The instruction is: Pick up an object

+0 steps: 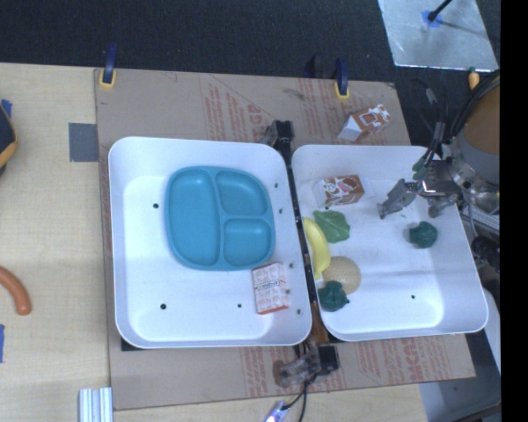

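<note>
Pincer (411, 199) hangs over the right bin (440, 310), fingers spread apart, nothing between them. Just beside it, nearer the bin's right wall, lies a dark green lump (421, 234), untouched. To the pincer's left in the same bin: a small brown-and-white packet (341, 189), a green leafy piece (332, 226), a banana (316, 248), a pale round item (342, 273) and a dark green piece (333, 297). Well left of the pincer, the left bin (141, 315) contains a blue divided plate (220, 217) and a red-printed packet (270, 287).
</note>
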Motion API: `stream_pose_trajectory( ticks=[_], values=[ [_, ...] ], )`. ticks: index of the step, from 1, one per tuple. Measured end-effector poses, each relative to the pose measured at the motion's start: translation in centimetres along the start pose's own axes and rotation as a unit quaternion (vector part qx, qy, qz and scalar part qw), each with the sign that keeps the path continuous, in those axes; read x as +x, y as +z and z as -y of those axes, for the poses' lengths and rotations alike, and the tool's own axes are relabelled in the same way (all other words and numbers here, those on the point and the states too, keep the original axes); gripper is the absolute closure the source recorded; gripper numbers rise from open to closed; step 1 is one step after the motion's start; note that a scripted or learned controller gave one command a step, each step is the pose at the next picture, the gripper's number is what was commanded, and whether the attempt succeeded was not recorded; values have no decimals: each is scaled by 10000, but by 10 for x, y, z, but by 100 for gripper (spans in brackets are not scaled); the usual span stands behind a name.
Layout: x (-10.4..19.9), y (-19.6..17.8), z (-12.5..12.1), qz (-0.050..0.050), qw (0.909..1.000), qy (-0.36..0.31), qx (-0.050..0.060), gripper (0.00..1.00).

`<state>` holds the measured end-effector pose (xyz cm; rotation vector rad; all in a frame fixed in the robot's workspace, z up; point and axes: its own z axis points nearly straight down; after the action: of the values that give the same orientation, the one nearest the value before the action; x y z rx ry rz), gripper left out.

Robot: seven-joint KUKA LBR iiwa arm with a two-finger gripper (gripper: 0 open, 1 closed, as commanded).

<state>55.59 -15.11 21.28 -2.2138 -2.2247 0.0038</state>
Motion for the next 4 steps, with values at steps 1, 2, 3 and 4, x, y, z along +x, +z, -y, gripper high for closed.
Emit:
stream_pose_trajectory(
  ticks=[1,2,3,4],
  values=[
    [-62,50,-48,8,10000,10,0,0],
    [-61,121,-100,6,10000,-1,-1,0],
    [-58,69,-21,10,10000,-2,-5,0],
    [-18,121,-101,4,10000,-3,-2,0]
  ],
)
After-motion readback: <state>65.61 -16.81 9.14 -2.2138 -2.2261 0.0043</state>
